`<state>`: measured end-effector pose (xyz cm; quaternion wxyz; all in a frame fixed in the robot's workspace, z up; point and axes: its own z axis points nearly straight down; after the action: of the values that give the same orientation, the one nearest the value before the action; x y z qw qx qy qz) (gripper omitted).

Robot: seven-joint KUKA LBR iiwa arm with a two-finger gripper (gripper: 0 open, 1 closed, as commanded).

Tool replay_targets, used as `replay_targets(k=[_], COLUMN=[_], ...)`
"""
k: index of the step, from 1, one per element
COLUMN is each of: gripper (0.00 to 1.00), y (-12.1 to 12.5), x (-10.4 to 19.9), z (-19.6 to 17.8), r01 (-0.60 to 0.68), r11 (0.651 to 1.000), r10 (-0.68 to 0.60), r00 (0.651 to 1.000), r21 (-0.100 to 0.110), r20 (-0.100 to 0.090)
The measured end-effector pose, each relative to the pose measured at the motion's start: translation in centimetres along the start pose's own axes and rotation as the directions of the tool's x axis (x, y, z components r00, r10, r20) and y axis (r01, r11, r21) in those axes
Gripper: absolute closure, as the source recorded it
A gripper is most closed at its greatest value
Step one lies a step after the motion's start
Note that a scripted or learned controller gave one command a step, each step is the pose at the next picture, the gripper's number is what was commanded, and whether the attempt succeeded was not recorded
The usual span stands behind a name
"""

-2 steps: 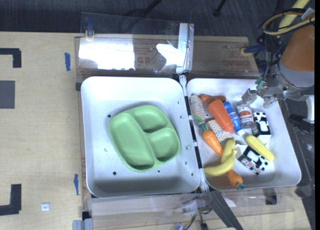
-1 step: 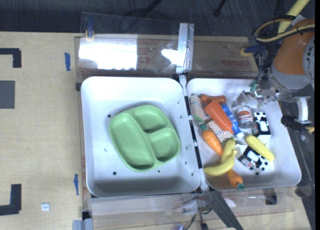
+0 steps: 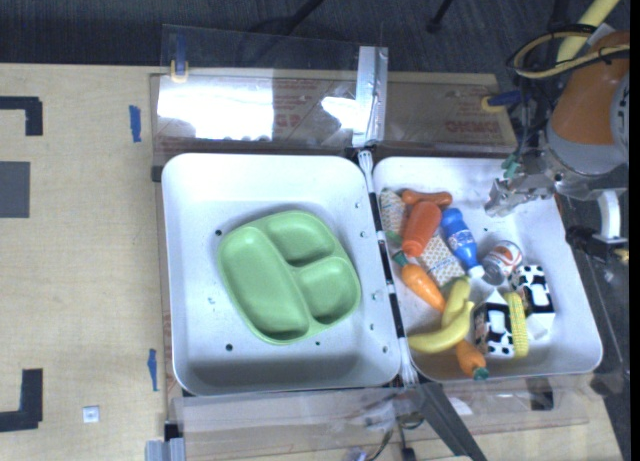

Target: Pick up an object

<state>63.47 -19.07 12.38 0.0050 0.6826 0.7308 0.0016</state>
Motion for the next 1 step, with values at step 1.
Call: replay_targets(k=[1], gripper=[0.00], y=[-0.01], x=[0.00], z=[0.01], r01=[0.000], r11=[1.000], r10=[0.000], r00=[1.000], r21=[0.000], r20=[0.000])
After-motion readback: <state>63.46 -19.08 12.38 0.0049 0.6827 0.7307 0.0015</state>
